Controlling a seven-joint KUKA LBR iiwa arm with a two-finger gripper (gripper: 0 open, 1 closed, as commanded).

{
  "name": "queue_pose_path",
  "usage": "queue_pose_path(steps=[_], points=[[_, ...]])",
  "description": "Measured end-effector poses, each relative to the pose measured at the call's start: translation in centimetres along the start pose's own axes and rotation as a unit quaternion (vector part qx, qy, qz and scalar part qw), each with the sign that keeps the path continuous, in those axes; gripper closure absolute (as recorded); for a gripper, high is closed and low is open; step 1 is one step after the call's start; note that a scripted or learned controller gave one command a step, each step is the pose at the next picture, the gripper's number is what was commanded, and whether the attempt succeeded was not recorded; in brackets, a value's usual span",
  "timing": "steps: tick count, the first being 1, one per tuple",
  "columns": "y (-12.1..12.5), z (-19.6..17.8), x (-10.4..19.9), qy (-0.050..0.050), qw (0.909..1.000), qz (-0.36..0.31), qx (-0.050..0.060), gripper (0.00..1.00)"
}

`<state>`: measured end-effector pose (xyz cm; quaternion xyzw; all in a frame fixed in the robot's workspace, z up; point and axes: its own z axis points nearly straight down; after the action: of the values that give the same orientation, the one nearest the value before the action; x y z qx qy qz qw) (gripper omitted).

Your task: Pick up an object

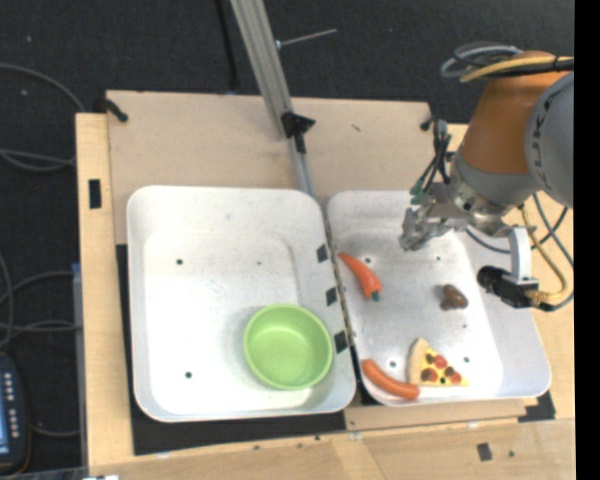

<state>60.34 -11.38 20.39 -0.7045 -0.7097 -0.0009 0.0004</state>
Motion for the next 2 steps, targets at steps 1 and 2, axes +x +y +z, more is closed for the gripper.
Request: queue_pose_path(steps=[1, 2], points=[[0.6, -1.7, 5.0, 0.0, 1.0, -0.001, -0.002, 1.0], [1.7, -3.2, 9.8, 0.0, 1.0, 0.0, -0.001, 1.0]])
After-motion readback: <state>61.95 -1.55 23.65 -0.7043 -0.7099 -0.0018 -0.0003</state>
